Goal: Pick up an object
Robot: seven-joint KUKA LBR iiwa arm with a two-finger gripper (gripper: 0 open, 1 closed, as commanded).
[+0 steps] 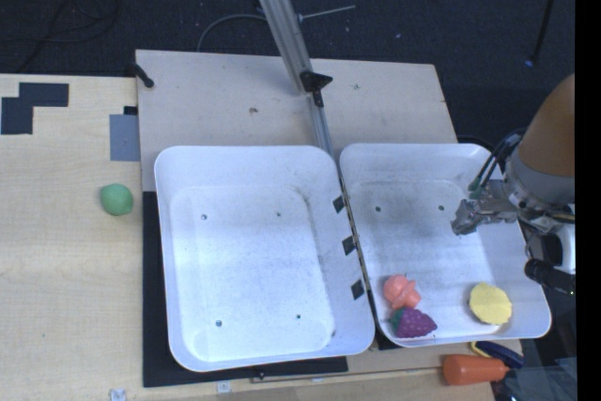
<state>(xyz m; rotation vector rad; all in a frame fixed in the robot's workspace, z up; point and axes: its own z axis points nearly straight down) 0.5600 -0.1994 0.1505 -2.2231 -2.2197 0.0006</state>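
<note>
In the right bin [413, 166] lie three small objects near its front edge: a pink-orange lump [402, 291], a purple grape-like piece [414, 323] just in front of it, and a yellow round piece [490, 303] at the front right. My gripper [466, 222] hangs over the right half of this bin, up and to the right of the pink lump and behind the yellow piece. Nothing shows between its fingers, and the arm comes in from the right edge.
The left bin [246, 166] sits beside the right one, with a metal post [286, 23] rising behind the seam. A green ball [116, 199] rests on the wooden bench at left. An orange tool [475, 368] lies in front of the right bin.
</note>
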